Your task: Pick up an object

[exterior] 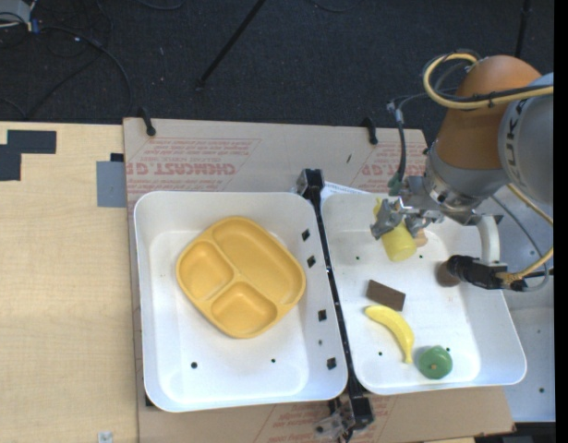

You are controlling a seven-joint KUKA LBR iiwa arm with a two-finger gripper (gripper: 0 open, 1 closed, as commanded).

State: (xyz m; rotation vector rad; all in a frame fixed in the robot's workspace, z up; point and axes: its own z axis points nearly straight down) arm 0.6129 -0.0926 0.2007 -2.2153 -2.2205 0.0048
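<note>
Grey arm with the orange band (482, 109) comes in from 3 o'clock, wrist over the upper part of the right-hand shallow white bin (505, 358). Two-finger gripper (394, 221) sits at about 11 o'clock in that bin, right over a small yellow cup-shaped object (400, 243). Metal parts overlap the cup's top, but can't tell whether the pincer is open, closed or actually clamped on it.

Rest of right bin: flat brown rectangular block (386, 293) near centre, yellow plastic banana (394, 329) just below it toward 6 o'clock, green round apple-like fruit (436, 363) at 5 o'clock, close to the banana's lower tip. Small dark brown lump (448, 271) at 3 o'clock, beside the arm's black fitting.

Left-hand white bin (163, 340): yellow three-compartment plastic tray (240, 275), centre, rotated diagonally
</note>
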